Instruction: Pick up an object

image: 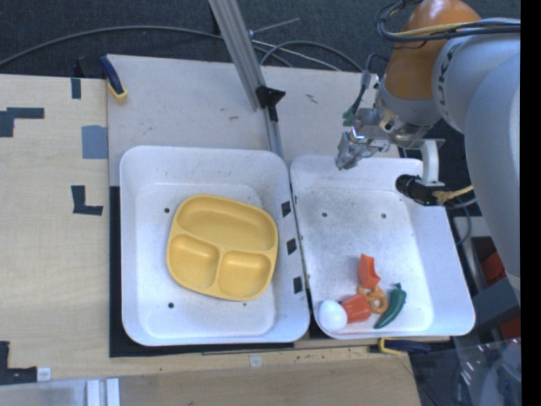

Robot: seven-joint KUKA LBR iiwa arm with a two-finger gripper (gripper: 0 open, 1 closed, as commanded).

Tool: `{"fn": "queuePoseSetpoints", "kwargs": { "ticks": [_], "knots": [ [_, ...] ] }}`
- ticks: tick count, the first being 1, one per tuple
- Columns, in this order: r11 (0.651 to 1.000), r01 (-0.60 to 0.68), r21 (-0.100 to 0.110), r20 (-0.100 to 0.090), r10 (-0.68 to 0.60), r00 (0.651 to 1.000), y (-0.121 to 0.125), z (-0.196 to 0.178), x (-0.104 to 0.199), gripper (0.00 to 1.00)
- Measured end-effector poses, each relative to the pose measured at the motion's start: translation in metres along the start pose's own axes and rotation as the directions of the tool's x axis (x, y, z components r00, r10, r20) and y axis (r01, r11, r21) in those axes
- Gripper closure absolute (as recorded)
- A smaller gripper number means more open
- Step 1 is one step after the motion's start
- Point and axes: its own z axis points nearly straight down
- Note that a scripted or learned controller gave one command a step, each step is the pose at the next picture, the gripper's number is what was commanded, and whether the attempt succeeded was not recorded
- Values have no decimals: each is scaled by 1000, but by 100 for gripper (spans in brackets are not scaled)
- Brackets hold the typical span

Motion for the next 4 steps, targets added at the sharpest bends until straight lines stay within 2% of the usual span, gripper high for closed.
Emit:
{"fn": "queuePoseSetpoints", "kwargs": {
  "ticks": [1,2,4],
  "knots": [
    [1000,-1,1,1,1,1000,1,-51,-9,100],
    [1000,1,7,0,-1,1000,-28,-51,28,100],
    [1000,3,10,-1,-3,1000,-73,-32,135,100]
  ]
}}
